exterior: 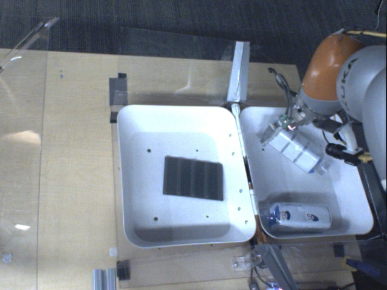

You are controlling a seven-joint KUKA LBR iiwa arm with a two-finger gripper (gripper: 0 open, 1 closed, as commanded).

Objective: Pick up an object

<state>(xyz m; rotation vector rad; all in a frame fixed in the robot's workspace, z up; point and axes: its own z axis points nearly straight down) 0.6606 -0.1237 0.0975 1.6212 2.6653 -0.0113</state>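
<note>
A dark ribbed rectangular pad (193, 178) lies flat in the middle of the left bin (136, 162). A white and blue bottle (300, 216) lies on its side along the near wall of the right bin (351, 204). My gripper (272, 135) hangs over the far part of the right bin, its pale grey body (296, 150) slanting down from the orange-banded wrist (326, 71). It is well apart from the bottle and from the pad, and nothing shows in its grasp.
A metal divider post (237, 71) stands at the back where the two bins meet. The wooden bench (60, 162) stretches to the left under a clear sheet. Cables (347, 153) trail beside the wrist on the right.
</note>
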